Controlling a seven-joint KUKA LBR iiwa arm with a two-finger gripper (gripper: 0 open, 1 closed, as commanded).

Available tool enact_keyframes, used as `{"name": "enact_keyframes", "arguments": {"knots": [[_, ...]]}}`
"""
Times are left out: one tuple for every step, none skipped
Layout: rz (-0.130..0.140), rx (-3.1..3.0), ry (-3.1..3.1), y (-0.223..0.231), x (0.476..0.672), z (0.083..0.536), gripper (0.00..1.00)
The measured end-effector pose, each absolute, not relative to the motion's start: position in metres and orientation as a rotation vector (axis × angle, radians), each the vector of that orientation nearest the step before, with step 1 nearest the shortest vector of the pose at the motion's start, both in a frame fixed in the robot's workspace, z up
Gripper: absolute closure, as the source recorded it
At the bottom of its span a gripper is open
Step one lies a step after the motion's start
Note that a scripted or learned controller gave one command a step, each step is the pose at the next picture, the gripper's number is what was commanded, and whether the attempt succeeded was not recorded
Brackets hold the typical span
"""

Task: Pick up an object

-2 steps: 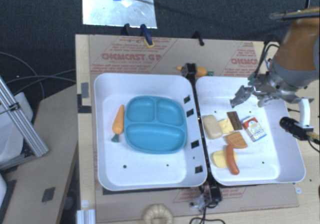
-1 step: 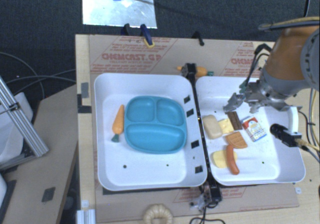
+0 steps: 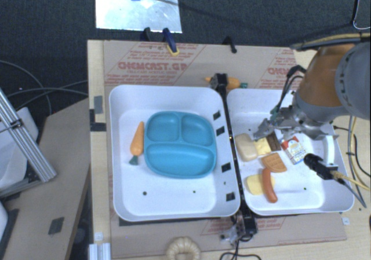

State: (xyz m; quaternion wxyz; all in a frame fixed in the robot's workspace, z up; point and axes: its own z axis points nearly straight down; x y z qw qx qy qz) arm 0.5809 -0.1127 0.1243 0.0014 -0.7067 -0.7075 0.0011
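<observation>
Camera view, single frame. Two white bins sit side by side on the bench. The left bin [image 3: 174,192] holds a blue plate [image 3: 177,143] with three compartments, nothing on it. A carrot [image 3: 137,139] lies just beside the plate's left edge, on the bin floor.

The arm [image 3: 330,88] reaches in from the right over the right bin [image 3: 301,189]. The gripper [image 3: 271,127] sits low over the upper left part of this bin, above a cluster of food pieces. We cannot tell whether the claw is open or closed; we see nothing clearly held in it.

In the cluster we note a pale block [image 3: 246,147] near the divider and a yellow piece [image 3: 263,146] touching its right side. A small brown piece [image 3: 273,141] lies right at the gripper's tip; contact cannot be judged. A red-and-white packet [image 3: 294,150] lies to the right of these and a tan cracker [image 3: 275,163] just below. Nearer the front wall, a sausage [image 3: 269,185] lies partly across a yellow slice [image 3: 254,183].

The pick candidates are all in the right bin, and the brown piece is nearest the gripper.
</observation>
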Motion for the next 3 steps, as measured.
{"name": "enact_keyframes", "arguments": {"knots": [[-0.003,-2.233,-2.227,-0.117,0.584,0.087,0.0],[-0.013,-2.237,-2.235,-0.117,0.587,0.102,1.0],[-0.006,-2.222,-2.229,-0.119,0.59,0.166,1.0]]}}
